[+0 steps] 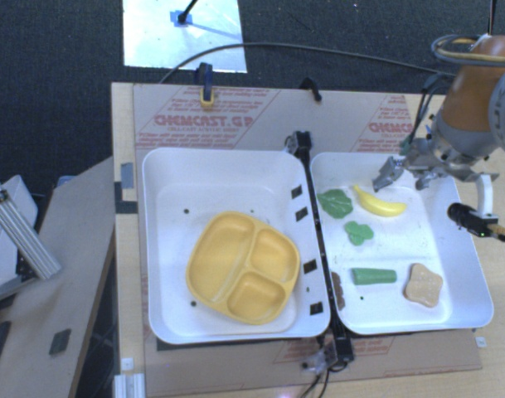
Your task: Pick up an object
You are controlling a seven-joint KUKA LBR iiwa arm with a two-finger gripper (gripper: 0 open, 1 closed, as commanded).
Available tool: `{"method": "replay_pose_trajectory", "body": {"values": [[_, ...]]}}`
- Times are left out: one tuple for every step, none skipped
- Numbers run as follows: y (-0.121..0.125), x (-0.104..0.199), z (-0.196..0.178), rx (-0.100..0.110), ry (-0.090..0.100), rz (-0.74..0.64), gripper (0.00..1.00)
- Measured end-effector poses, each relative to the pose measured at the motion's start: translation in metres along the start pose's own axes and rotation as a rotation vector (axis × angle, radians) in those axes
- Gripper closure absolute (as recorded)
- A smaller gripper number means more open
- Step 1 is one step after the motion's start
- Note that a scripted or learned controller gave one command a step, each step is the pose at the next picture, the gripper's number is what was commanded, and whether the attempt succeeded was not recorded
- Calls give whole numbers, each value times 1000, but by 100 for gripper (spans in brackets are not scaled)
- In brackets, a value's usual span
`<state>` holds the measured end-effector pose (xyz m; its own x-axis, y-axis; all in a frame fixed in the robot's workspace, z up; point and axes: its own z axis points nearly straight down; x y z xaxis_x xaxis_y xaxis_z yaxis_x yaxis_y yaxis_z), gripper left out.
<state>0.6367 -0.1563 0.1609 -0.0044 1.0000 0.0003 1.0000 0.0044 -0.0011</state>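
Down at the bottom of the frame you've got the front rims of both white bins, left bin [165,222] and right bin [468,305], sitting side by side on the bench. Left one holds a yellow divided plate [243,266], tilted a bit, lower middle of the frame.

Right bin has all the small stuff. Lower right is a tan cookie-shaped piece [424,284], and just left of it a green block [373,276]. Above that a small green leafy piece [359,233], then a bigger green leaf [335,202] near the bin's upper left corner. Banana [380,204] lies just right of that leaf.

Arm comes in from the upper right, orange band showing. Gripper [390,174] hangs over the top of the right bin, just above the banana's right end. Fingers look slightly apart with nothing between them, so it isn't holding anything.
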Motion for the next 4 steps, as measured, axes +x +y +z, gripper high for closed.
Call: {"method": "replay_pose_trajectory", "body": {"values": [[-2, -2, 42, -1, 0, 2, 0], [0, -3, 28, -6, -2, 2, 100], [-3, -7, -36, -9, -2, 4, 100], [-5, 0, -97, -10, -2, -1, 100]]}}
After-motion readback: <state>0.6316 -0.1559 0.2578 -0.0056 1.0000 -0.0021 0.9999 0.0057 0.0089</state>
